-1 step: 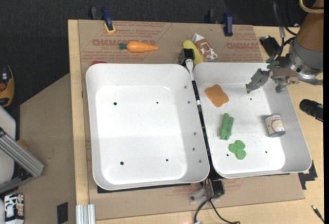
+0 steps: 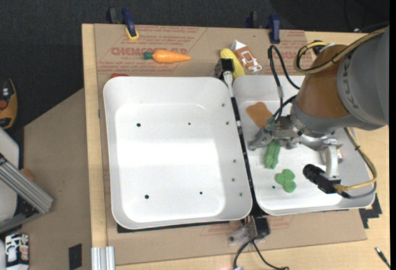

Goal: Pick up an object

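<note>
Your gripper (image 2: 270, 139) low in right bin (image 2: 346, 197), fingers spread apart, straddling top of green pickle-shaped toy (image 2: 271, 156); possibly touching it, hard to tell under wrist. Green broccoli-like piece (image 2: 286, 180) just below. Tan block (image 2: 260, 114) near bin's upper left. Carrot (image 2: 167, 57) on cardboard behind left bin (image 2: 124, 157).
</note>
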Controlling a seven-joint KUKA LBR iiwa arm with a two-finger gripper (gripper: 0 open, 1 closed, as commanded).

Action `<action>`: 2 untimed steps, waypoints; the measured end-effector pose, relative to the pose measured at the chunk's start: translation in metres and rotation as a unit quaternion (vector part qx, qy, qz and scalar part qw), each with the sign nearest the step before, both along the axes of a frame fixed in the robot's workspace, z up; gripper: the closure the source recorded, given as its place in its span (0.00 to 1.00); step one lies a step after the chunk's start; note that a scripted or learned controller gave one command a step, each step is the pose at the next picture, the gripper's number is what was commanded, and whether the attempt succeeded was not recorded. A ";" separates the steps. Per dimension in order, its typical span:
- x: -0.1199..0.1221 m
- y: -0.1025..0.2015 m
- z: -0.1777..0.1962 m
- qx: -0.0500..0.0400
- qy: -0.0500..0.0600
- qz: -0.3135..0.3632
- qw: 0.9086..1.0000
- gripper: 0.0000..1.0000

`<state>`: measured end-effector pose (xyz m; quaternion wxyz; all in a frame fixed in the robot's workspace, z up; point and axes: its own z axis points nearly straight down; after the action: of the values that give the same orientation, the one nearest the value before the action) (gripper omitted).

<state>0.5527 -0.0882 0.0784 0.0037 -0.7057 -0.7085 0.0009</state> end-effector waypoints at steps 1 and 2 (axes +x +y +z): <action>0.002 -0.005 0.006 -0.002 -0.004 -0.002 1.000 0.00; 0.003 -0.005 0.017 -0.002 -0.005 -0.002 1.000 1.00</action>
<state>0.5554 -0.0928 0.0951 -0.0014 -0.7074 -0.7068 -0.0008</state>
